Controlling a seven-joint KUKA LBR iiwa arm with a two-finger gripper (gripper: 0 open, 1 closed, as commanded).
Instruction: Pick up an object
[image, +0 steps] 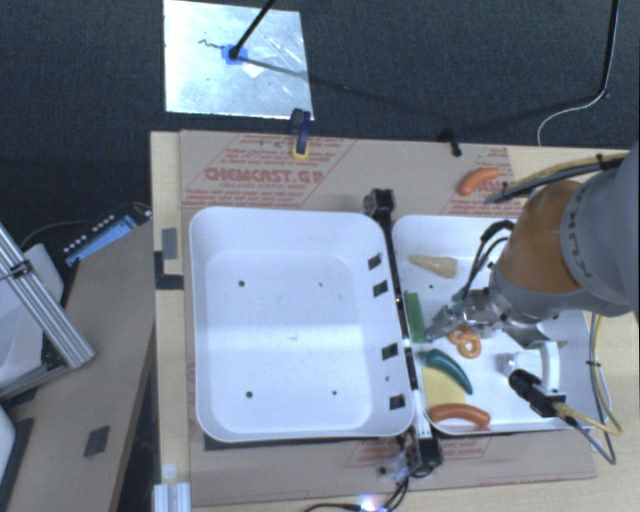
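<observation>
Claw (452, 325) low in the right bin (470, 224), hanging over the crowded left half. Can't tell whether spread wide or pinched narrow, too small and glinty from this angle. No sign of anything gripped, so probably lining up for the grab rather than lifting.

Closest candidate: orange ring (464, 345), just beside the claw, toward the near edge. Looks like the target, though only a guess. Left of that, green stick (412, 316) lying right along the bin's left wall. Further back, beige wedge (434, 265), apart from the rest. Nearer the front, dark green curved piece (450, 369) resting against a yellow lump (438, 385), then an orange-red sausage shape (460, 416) at the front wall. Left bin (290, 300) alongside, well apart from the action. Another orange piece (478, 181) outside on the cardboard, out of play.

Tips for doing it right: centre over the orange ring before dropping, straddle one side of the loop rather than the whole thing, go all the way to the floor, close gently. Keep clear of the dark green curved piece, near enough to get nudged or pinched along. Lift straight up, slowly, and check for something actually in the grip before calling it done.
</observation>
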